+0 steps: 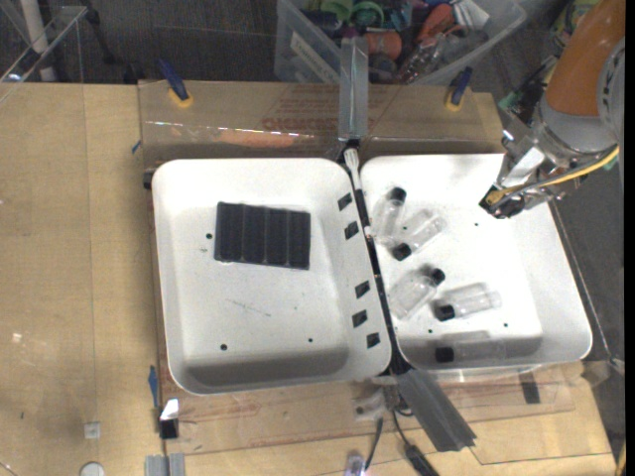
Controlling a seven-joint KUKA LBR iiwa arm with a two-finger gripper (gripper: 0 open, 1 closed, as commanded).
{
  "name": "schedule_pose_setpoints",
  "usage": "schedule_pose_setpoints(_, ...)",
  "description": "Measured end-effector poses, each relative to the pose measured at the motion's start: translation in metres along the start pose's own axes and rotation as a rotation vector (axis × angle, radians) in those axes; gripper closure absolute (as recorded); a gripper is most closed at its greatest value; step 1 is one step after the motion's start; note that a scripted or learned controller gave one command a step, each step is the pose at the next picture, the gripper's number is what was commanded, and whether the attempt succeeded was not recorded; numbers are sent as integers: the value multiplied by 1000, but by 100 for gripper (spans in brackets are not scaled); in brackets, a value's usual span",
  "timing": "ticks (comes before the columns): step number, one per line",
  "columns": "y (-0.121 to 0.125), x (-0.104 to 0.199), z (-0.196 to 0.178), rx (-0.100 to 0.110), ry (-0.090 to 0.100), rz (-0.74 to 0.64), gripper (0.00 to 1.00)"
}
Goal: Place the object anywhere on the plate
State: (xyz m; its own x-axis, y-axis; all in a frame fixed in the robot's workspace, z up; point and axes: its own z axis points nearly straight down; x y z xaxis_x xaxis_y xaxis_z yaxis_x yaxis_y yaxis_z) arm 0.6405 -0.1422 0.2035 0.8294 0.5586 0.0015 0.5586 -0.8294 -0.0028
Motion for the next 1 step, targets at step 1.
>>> schedule_pose_setpoints(1, -9, 26, 89, 2, -4, -132, 100)
